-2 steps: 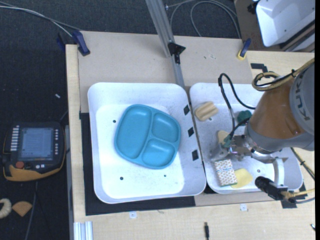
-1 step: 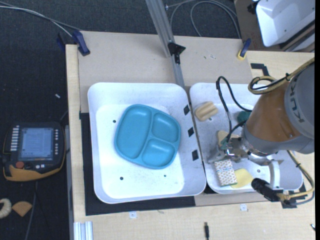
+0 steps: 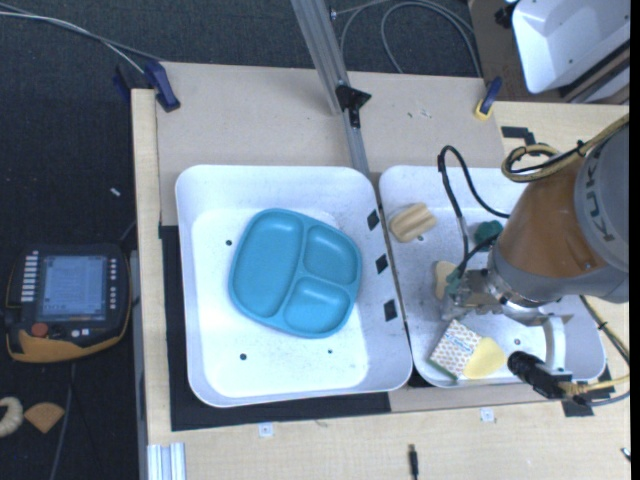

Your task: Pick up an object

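Observation:
My gripper point(image 3: 462, 296) hangs low in the right bin point(image 3: 425, 183), reaching in from the right under the orange-banded wrist. Just below it lies a patterned white sponge-like pad point(image 3: 457, 348) with a yellow piece point(image 3: 484, 359) beside it. A small tan object point(image 3: 444, 276) sits right at the gripper's left side. A tan wooden block point(image 3: 411, 222) rests higher up in the same bin. In the left bin point(image 3: 205, 268) lies a blue divided plate point(image 3: 296, 271).
A metal pole point(image 3: 330, 58) slants down to the gap between the bins. A teach pendant point(image 3: 68, 298) lies off the bench at the left. Black cables point(image 3: 455, 183) loop above the right bin.

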### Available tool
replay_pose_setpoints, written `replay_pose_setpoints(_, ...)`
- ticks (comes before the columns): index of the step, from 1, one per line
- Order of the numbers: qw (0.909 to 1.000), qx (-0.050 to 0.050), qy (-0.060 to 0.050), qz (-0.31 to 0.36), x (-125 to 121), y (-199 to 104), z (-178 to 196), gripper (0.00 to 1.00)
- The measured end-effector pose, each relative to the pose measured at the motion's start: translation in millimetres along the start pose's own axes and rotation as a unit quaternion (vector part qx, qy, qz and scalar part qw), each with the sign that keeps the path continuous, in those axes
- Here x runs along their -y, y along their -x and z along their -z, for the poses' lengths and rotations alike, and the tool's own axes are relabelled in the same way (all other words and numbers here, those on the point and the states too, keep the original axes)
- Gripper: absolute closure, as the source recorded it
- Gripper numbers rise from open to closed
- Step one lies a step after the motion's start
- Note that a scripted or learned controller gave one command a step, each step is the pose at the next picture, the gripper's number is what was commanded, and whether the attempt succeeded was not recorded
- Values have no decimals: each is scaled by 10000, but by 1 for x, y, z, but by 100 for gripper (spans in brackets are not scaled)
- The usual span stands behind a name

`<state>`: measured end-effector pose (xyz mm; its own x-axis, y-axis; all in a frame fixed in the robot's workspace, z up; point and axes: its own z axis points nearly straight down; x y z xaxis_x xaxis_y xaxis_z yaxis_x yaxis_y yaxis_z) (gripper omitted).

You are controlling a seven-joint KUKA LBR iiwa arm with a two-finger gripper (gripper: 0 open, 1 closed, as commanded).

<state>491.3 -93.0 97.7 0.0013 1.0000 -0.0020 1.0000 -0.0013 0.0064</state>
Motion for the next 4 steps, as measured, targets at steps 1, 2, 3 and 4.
replay_pose_setpoints(1,10000,-9,-20,11,-10,1,48,100)
replay_pose_setpoints(2,10000,-8,-14,15,-18,-6,97,100)
replay_pose_setpoints(3,10000,-8,-19,14,-19,-7,148,100)
replay_pose_setpoints(4,10000,-16,-22,34,-26,-59,153,100)
